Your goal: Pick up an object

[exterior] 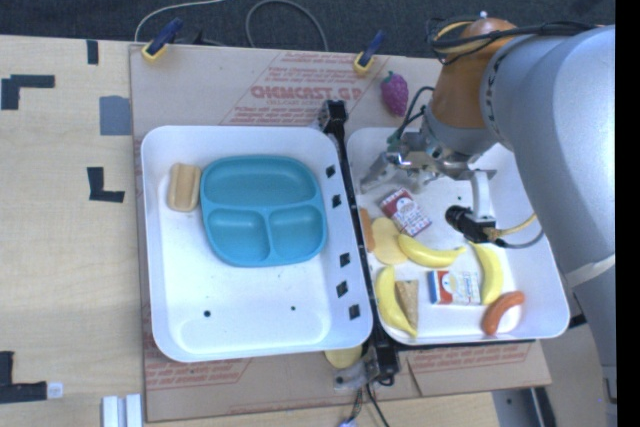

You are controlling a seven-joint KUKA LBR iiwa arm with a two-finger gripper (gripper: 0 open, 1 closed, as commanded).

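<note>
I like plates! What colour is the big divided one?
Light blue plate, seen in the camera view.

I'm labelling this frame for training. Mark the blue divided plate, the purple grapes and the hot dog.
blue divided plate (262, 183): camera view, upper compartment's floor.
purple grapes (395, 93): camera view, middle of the bunch.
hot dog (501, 312): camera view, middle of the sausage.

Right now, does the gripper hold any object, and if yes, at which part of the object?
It cannot be told. The gripper is low in the right bin, just above the red-and-white carton, but nothing shows clearly between its fingers.
</note>
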